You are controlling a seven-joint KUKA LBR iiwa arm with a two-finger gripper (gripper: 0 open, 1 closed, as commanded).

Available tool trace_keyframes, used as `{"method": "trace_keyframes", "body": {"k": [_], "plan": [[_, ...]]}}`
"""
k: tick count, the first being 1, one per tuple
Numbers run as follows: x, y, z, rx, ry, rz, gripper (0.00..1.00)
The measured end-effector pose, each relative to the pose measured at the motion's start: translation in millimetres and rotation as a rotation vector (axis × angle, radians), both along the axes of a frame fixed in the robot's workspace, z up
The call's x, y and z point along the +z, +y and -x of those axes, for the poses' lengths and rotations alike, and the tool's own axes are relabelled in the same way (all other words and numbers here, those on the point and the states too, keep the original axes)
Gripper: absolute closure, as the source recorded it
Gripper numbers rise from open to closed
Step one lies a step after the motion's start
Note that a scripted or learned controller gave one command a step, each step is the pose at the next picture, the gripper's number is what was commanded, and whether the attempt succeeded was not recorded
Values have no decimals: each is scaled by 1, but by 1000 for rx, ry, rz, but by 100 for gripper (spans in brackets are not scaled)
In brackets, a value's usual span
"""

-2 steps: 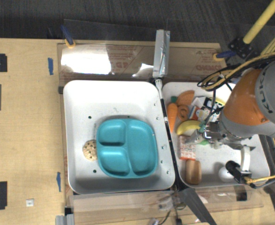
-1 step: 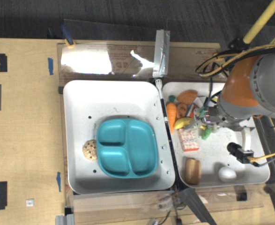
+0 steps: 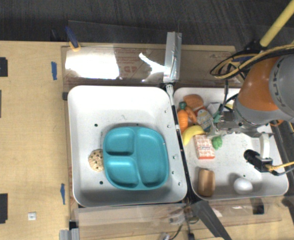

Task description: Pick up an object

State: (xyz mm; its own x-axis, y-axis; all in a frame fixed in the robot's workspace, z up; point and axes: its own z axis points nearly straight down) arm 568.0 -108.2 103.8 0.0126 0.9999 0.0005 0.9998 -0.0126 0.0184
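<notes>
Two white bins sit side by side, and the action is all in the right bin (image 3: pixel 277 181). The arm (image 3: pixel 267 91) hangs over its far right part, orange band showing, and the gripper (image 3: pixel 218 125) is down among a tight cluster at the bin's far left corner. Whether it is clenched or released, I cannot tell; the wrist body hides that.

Crowding that corner: one brown rounded piece (image 3: pixel 193 102) farthest back, one orange carrot-like toy (image 3: pixel 183 118) just near of it, one yellow banana (image 3: pixel 192 133) against the left wall, one small red-and-white box (image 3: pixel 204 147) just right of the banana, and one green piece (image 3: pixel 217 142) touching the box's right side. A pale, clear-looking item (image 3: pixel 204 118) sits between the carrot and the gripper (too blurred to name).

Farther toward the near edge, well apart from the cluster, lie one brown block (image 3: pixel 205 181) and one white egg-like ball (image 3: pixel 243 185).

Over in the left bin (image 3: pixel 86 109): one teal divided plate (image 3: pixel 135 156) with three compartments, and one speckled cookie (image 3: pixel 96 160) touching its left rim.
</notes>
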Motion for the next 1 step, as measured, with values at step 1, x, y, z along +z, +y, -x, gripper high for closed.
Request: {"method": "trace_keyframes", "body": {"k": [1], "plan": [[84,63,-20,28,10,-2,100]]}}
